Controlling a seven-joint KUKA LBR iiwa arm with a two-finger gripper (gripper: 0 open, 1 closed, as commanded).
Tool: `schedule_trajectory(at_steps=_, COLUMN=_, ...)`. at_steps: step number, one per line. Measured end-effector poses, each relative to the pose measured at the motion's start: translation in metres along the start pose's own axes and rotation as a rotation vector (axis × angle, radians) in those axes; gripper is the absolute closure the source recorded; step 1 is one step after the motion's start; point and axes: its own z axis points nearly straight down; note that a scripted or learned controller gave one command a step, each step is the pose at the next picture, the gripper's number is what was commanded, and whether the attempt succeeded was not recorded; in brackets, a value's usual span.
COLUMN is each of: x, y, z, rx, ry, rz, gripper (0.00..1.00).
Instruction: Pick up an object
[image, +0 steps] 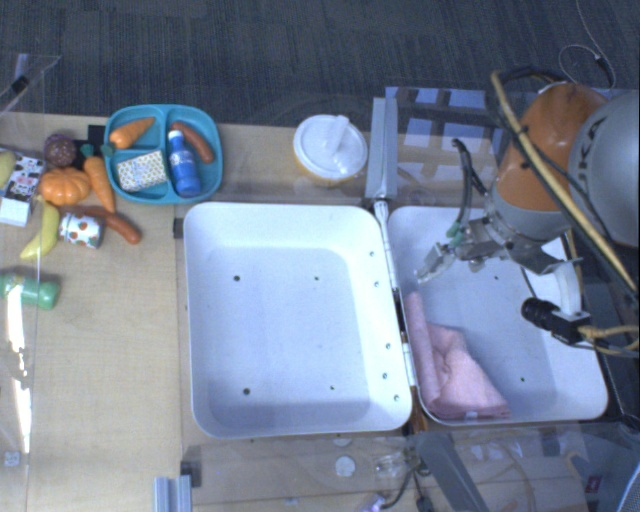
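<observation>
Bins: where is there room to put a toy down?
The left white bin is bare all over. The right white bin has room right of the pink cloth; the gripper crowds its top.

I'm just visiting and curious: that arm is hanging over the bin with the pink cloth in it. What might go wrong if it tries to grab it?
1. The pink cloth lies bunched against the right bin's left wall and front corner, so a finger might hit the wall.
2. The gripper hangs above bare floor, up-view of the cloth; closing there would probably catch nothing.
3. Soft cloth may slip out if just a fold is pinched.
</observation>
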Motion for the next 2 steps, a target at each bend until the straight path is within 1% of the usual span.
schedule_trajectory(at_steps=1, x=-0.0164, y=-0.0897, z=0.0977, rx=-0.006, ry=-0.002, rz=-0.052, gripper=0.0)
schedule_trajectory(at_steps=2, x=-0.0155, y=-0.0874, z=0.088, rx=-0.008, ry=-0.001, rz=-0.055, gripper=1.0)
